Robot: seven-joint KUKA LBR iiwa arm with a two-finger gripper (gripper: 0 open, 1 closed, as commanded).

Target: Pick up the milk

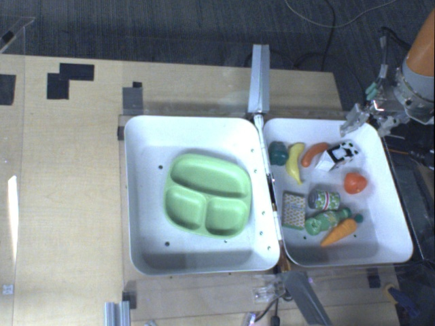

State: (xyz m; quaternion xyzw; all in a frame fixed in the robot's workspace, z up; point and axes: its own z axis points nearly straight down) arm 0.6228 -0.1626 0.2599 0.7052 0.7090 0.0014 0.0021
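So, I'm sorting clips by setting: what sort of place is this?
Probably a robotics lab bench, not a kitchen: two white bins fixed to a wooden bench, toy food such as a plastic carrot, and loose cable on grey carpet.

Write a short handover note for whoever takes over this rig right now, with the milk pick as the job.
Gripper: above the far edge of the right bin, nothing seen between its fingers.
Milk: the small black-and-white carton, lying in the right bin near its far side, beside the sausage and above the tomato. Gripper and milk are apart.
Left bin: holds the green divided tray.
Done: nothing yet; milk not lifted.
Left: bring the gripper down over the milk, close on it, lift it.
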